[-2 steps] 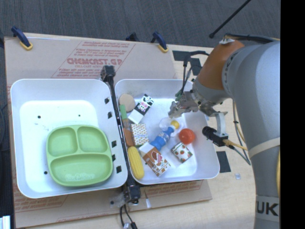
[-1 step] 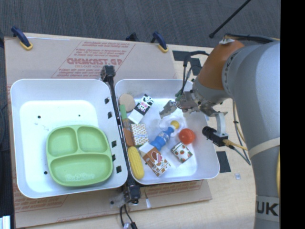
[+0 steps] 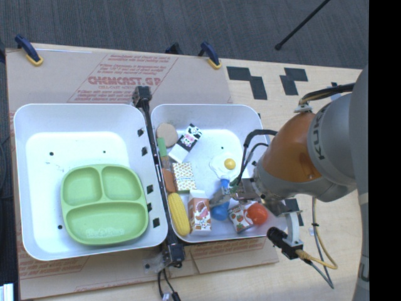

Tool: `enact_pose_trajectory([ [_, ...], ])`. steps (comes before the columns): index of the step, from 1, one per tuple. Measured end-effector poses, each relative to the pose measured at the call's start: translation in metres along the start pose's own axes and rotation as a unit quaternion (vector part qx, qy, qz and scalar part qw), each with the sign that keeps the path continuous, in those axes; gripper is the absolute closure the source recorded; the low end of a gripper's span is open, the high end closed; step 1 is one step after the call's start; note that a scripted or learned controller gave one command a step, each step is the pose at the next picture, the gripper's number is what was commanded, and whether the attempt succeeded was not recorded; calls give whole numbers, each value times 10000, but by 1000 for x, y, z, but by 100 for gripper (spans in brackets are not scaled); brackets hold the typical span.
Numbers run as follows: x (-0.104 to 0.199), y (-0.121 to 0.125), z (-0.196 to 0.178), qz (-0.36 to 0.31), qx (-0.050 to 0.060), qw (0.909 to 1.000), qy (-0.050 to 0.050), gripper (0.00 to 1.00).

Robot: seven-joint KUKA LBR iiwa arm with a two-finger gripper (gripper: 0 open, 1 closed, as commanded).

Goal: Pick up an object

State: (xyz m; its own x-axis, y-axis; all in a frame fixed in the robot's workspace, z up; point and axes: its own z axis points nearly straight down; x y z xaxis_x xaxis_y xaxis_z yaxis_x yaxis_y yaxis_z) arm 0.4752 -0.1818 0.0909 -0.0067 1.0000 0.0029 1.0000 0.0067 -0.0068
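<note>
The right bin (image 3: 207, 113) holds several toy foods. A fried egg (image 3: 225, 164) lies in its middle, and a black-and-white carton (image 3: 188, 138) is farther back. Along the left wall sit a beige round piece (image 3: 166, 132), a checkered cracker (image 3: 183, 175) and a yellow corn cob (image 3: 178, 213). At the front are a printed carton (image 3: 199, 213), a blue piece (image 3: 219, 212), a strawberry-print box (image 3: 240, 220) and a red tomato (image 3: 257, 214). My gripper (image 3: 227, 195) reaches in low from the right, just above the blue piece and beside the strawberry-print box. Its tips are lost among the items.
The left bin (image 3: 37, 121) carries a green divided plate (image 3: 103, 202). A black clamp strip (image 3: 150, 162) joins the two bins. The grey and orange arm (image 3: 294, 155) covers the right bin's right wall. Cardboard (image 3: 119, 74) lies behind the bins.
</note>
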Motion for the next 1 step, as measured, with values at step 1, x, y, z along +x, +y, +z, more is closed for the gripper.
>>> enact_pose_trajectory([
  [1,0,1,-11,-31,-4,10000,-3,100],
])
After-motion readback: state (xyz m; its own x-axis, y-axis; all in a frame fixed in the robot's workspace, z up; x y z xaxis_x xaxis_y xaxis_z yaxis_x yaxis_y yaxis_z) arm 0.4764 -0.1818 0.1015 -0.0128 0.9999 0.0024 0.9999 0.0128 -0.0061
